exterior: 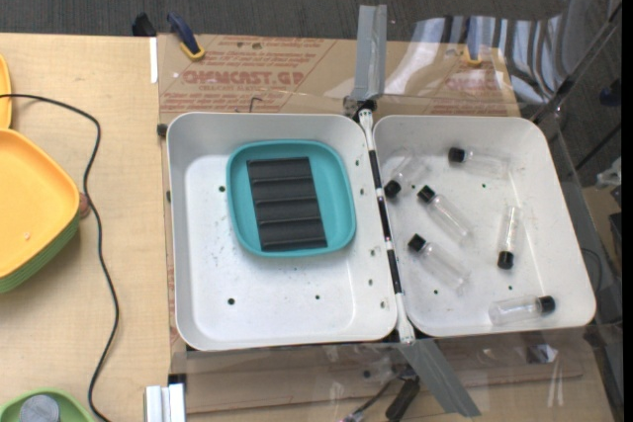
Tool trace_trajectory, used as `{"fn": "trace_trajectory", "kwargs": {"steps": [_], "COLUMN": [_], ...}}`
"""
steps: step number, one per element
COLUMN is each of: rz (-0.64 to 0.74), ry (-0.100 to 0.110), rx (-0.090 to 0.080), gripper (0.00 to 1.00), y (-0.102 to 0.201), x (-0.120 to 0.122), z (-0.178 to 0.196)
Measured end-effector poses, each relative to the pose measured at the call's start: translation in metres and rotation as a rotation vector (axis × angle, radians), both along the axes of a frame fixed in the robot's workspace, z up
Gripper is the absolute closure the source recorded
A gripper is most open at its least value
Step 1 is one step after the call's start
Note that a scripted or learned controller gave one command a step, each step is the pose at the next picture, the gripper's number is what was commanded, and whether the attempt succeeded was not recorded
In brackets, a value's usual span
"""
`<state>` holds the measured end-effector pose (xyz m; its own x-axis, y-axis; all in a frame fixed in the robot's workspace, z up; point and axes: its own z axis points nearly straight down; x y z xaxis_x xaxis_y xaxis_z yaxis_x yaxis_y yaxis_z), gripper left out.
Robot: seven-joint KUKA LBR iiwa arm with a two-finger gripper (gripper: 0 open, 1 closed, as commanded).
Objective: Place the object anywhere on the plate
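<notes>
- At the bottom left of the frame you have the rim of a green round thing (35, 407). Just to its right is a small pale bracket (163, 402) at the edge of the wooden bench (119, 311).
- At the bottom centre, grey metal struts (440, 390) show below the seam where the two bins meet.
- A black cable (99, 252) runs up the bench along the left side, well apart from the bins.
- In the lower right of the right bin (564, 212) a clear vial (519, 309) with a black cap lies on its side by the near wall.
- Higher in that bin you have five more capped vials, scattered and lying flat:
  - one (435, 257) at the lower centre;
  - one (507, 237) to the right;
  - one (443, 211) at the centre;
  - one (393, 188) against the left wall;
  - one (470, 158) toward the far wall.
- None of them touches the plate, and the raised seam between the bins lies between them and it.
- The left bin (198, 292) holds the teal plate (341, 203), square with rounded corners, toward its far right. A dark ribbed insert (287, 203) covers the middle of the plate.
- At the left edge of the frame, stacked yellow dishes (30, 203) sit on the bench.
- Behind the bins lies brown cardboard (257, 74) with red print, with a blue and yellow clamp (185, 35) at its far left corner.
- A grey upright post (371, 54) stands at the far end of the seam.
- A clear plastic sheet (495, 44) shows at the upper right.
</notes>
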<state>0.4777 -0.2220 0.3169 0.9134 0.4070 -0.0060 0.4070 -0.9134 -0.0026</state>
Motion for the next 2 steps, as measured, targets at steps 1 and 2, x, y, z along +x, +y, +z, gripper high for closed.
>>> {"fn": "trace_trajectory", "kwargs": {"steps": [1, 2], "rz": [-0.047, -0.067], "ry": [-0.001, 0.000], "rx": [0.000, 0.001], "gripper": [0.00, 0.00], "y": [0.000, 0.000], "x": [0.000, -0.001], "z": [-0.051, -0.067]}}
